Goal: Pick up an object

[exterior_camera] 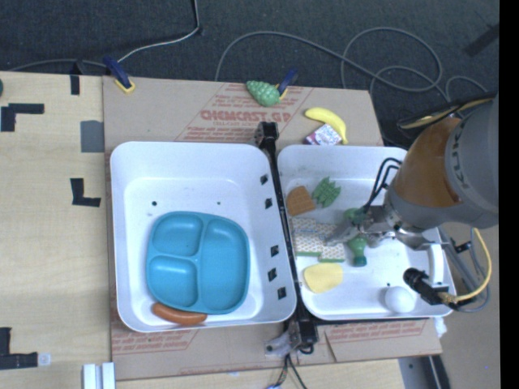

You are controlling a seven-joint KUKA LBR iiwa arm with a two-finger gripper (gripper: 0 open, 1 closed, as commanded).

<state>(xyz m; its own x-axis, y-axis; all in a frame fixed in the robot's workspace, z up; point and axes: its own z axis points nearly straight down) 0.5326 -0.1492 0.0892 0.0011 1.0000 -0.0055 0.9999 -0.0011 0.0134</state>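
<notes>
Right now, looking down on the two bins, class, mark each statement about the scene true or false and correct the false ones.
1. The blue divided plate lies in the left bin. True.
2. The orange sausage lies in the right bin. False: it lies in the left bin, at the plate's near edge.
3. The gripper is over the right bin. True.
4. The banana lies inside a bin. False: it lies on the cardboard behind the right bin.
5. A white ball lies in the right bin. True.
</notes>
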